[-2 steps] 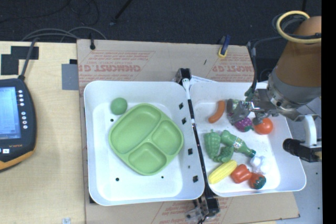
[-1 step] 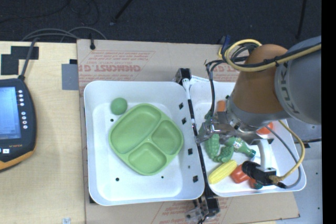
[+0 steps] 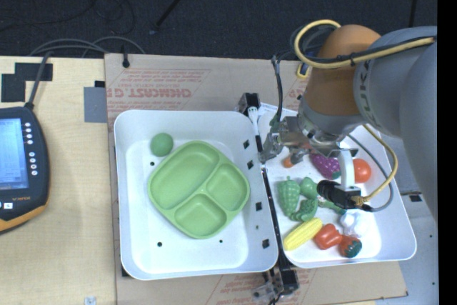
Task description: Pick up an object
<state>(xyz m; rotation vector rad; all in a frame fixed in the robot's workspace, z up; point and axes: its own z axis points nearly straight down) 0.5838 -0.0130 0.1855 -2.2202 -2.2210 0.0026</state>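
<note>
Reaching in from the right, the arm [image 3: 385, 75] hung over the right bin [image 3: 400, 239], its jaws' state impossible to tell. The left bin [image 3: 136, 239] held a green divided plate [image 3: 198, 188] and green ball [image 3: 161, 144]. Toy corn [image 3: 302, 233], tomato [image 3: 362, 170] and grapes [image 3: 326, 166] lay in the right bin.

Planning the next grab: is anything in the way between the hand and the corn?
Probably yes. The hand sits at the right bin's upper left, while the corn lies near its front edge. The green toy vegetables lie between them, so a straight low path would hit them.
</note>
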